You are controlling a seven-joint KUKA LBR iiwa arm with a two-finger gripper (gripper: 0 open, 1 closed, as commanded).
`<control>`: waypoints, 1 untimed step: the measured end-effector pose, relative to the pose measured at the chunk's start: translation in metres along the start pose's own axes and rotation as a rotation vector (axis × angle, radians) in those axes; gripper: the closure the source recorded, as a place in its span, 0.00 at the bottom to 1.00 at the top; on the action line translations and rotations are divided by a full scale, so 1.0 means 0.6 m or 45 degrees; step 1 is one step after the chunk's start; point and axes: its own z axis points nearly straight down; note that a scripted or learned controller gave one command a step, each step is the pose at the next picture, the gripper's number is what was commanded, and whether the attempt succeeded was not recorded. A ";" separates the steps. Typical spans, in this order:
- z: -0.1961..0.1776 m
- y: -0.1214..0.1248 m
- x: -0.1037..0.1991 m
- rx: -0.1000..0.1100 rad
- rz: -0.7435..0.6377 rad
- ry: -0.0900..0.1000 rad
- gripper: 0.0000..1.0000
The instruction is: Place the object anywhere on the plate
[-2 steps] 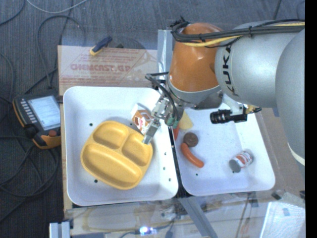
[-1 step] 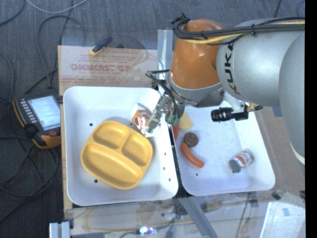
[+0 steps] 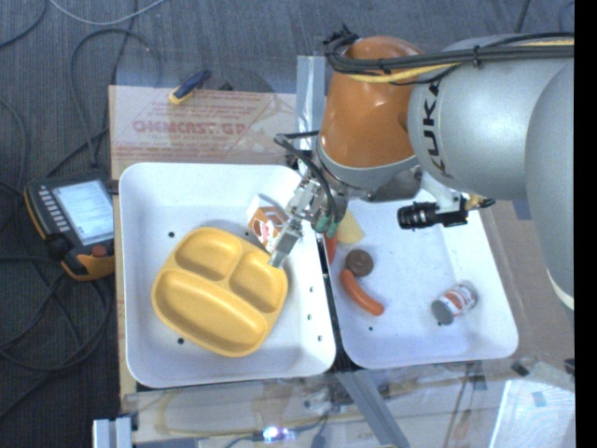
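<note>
A yellow plate (image 3: 220, 290) sits in a white bin (image 3: 140, 343); a second white bin (image 3: 485, 343) is beside it. Above the plate's edge, a small packet (image 3: 265, 222) is white with orange-red print. The arm (image 3: 504, 119) is grey with an orange band (image 3: 368, 101) and black lettering. In the second bin lie an orange-red sausage (image 3: 362, 293), a brown disc (image 3: 359, 263), a pale yellow wedge (image 3: 349, 230) and a can (image 3: 454, 302), white with red-orange marking. The floor (image 3: 93, 45) is dark grey. A cardboard sheet (image 3: 201, 133) is tan with faded red lettering.
</note>
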 end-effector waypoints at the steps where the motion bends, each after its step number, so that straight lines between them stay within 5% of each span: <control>1: -0.015 0.001 -0.002 -0.003 0.002 -0.001 1.00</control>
